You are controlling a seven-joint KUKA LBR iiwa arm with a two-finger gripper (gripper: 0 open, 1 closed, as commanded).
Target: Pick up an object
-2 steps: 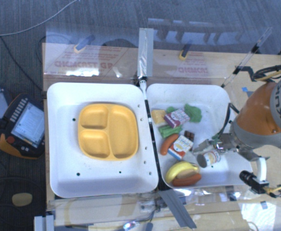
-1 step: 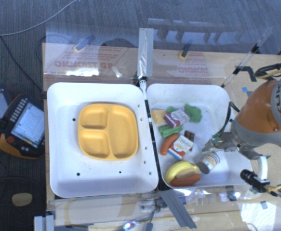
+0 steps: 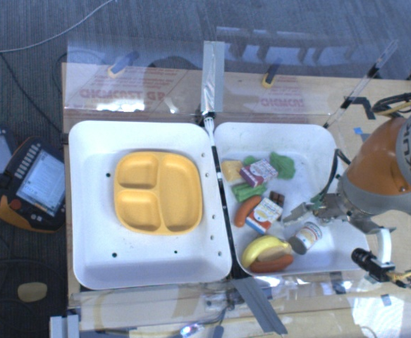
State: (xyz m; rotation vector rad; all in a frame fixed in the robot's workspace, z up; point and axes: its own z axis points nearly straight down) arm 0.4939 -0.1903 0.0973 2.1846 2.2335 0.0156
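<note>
We are in a robotics lab: left of the gripper (image 3: 305, 210), two white bins (image 3: 92, 259) on a taped bench (image 3: 381, 90); farther left, a teach pendant (image 3: 29, 182) on grey carpet (image 3: 22, 83).

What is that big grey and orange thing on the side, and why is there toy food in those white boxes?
The big thing is a robot arm, grey with an orange band. It reaches in from the right side of the picture. The camera hangs above the bench and looks down at a slant.

At the arm's end is its pincer, the part it grabs with. Right now it hangs over the right bin, near the toys. I can't see anything held in it.

The right bin holds pretend food: a banana on something red, a little bottle, a small carton, an orange carrot-like toy and green pieces. The left bin holds a yellow plate with three sections.

The robot's job is to pick up one object.
</note>
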